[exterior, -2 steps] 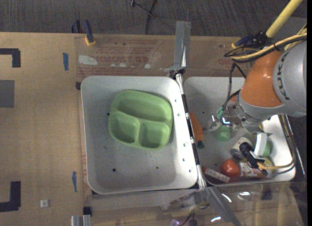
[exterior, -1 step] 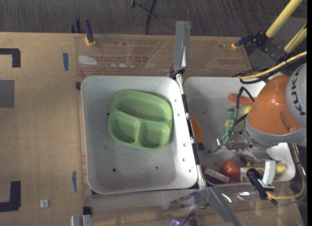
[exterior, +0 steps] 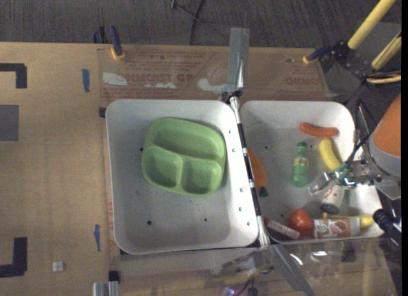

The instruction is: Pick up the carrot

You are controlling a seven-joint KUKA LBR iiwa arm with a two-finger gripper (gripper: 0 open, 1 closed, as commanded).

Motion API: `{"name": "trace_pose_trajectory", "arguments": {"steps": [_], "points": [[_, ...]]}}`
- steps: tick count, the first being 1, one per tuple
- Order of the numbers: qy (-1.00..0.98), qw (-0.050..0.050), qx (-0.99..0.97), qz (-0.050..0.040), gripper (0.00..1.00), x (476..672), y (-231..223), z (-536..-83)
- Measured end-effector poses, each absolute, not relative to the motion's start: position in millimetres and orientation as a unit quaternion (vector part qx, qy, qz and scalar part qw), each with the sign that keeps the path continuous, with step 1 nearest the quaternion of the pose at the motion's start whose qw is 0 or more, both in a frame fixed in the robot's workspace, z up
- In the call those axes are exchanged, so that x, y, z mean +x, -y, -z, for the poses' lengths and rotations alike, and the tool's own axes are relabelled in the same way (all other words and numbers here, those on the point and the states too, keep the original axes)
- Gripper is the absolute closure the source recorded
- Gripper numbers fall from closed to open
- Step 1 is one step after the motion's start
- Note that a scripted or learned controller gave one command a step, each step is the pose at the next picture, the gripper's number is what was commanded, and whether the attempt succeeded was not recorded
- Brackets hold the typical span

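Arm reaches in from the right, wrist low over the right bin (exterior: 280, 113); gripper (exterior: 331, 183) sits beside the banana (exterior: 329, 154). Finger state: cannot tell. Carrot (exterior: 257, 171) lies against that bin's left wall, well apart from the gripper.

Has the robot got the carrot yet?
Not yet. The long orange carrot lies against the left wall of the right white bin. The gripper hangs over the bin's right side, apart from it. Reaching across, grabbing and lifting are all left.
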State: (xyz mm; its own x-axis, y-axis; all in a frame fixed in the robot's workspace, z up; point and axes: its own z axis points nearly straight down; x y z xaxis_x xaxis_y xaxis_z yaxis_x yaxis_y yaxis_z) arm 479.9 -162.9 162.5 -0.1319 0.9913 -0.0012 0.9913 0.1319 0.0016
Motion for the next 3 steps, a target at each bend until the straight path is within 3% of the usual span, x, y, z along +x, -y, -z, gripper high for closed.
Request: {"name": "trace_pose_trajectory", "arguments": {"steps": [1,2,3], "points": [[-0.765,0.0,0.644,-0.0003,0.0,512.4,196.7,-109.9],[-0.735,0.001,0.678,-0.0003,0.0,510.4,179.1,-171.5],[-0.801,0.006,0.599,-0.0018,0.0,482.2,111.0,-88.8]]}}
